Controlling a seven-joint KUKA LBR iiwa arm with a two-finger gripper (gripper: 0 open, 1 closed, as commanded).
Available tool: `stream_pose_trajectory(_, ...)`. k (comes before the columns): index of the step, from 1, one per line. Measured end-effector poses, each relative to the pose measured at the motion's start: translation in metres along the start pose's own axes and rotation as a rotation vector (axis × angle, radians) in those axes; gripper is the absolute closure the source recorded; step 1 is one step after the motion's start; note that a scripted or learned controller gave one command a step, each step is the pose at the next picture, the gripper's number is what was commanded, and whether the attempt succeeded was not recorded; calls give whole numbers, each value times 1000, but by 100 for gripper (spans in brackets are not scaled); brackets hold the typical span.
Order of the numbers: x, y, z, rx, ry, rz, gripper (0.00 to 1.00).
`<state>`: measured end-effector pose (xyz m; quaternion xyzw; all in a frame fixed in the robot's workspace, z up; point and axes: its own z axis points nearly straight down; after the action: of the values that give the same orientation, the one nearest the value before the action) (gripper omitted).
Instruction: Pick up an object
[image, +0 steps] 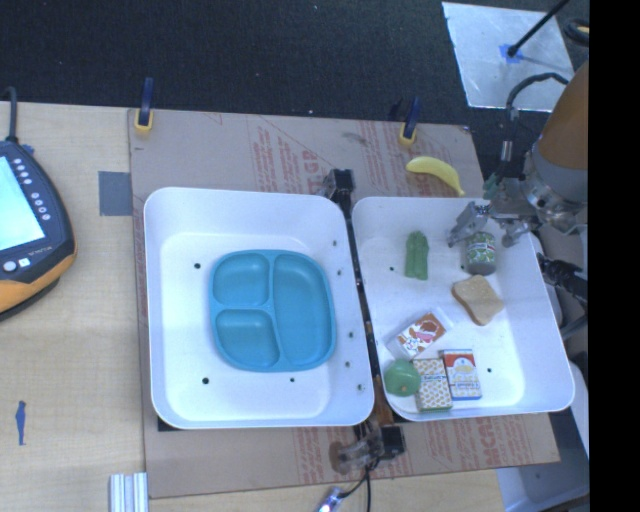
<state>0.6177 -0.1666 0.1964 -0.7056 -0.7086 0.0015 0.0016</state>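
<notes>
My gripper (486, 232) hangs over the far right corner of the right bin (530, 395), its two grey fingers spread apart, so it is open. Right below it is a small round grey-green object (481, 255), in line with the gap between the fingers; I cannot tell whether they touch it. A tan bread slice (477, 298) lies just in front of that. To the left lies a green pickle-shaped piece (416, 254). Toward the near edge are a red and white packet (421, 335), a red box (459, 375), a green box (433, 385) and a green ball (401, 377).
The left bin (170, 300) holds a blue divided plate (272, 308). A yellow banana (435, 172) lies on the cardboard behind the right bin. A control pendant (25, 230) sits at the far left of the bench. Clamps hold the cardboard's far edge.
</notes>
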Motion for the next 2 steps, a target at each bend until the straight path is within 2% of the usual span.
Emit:
stream_pose_trajectory(1,61,24,82,2,0,-2,0)
stream_pose_trajectory(2,57,39,105,-1,-1,-2,0)
